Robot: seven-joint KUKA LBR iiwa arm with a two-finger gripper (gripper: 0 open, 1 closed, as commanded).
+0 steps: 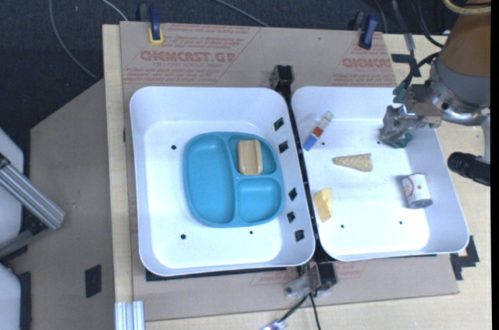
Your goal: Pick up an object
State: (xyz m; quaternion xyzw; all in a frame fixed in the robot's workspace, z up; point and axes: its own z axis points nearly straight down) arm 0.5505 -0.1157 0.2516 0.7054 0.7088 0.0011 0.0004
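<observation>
Down at the near edge, a cable point(300, 313) trails off the counter point(117, 188), and just above it sit the two white bins side by side. Left bin point(148, 165) carries a blue divided tray point(210, 188) with a tan block point(249, 157) in its far-right compartment. Right bin point(437, 235) is where the action is: a yellow wedge point(322, 204) near the left wall, a flat tan triangle point(354, 161) mid-bin, a small white can point(416, 190) lying on its side to the right, and a red-and-blue marker point(316, 131) up at the far left.

Gripper point(398, 129) hangs low over the far right part of that bin, just beyond the triangle; whether the fingers are spread or pressed together, I cannot tell from this angle, and nothing shows between them.

Closest candidates are the triangle and the can. That triangle looks light and stiff but very flat, so I'd expect it to be awkward: the fingers would have to bracket its narrow width right down at the floor. Smooth and round, the can probably rolls if nudged; across its curved sides, mid-length, looks the surest hold. Lying at a slant, the marker is slim and likely slippery.

Bin floor is smooth, bare white plastic, so things will likely slide. Room is generous: the pieces lie well apart, and only the wedge crowds a wall.
</observation>
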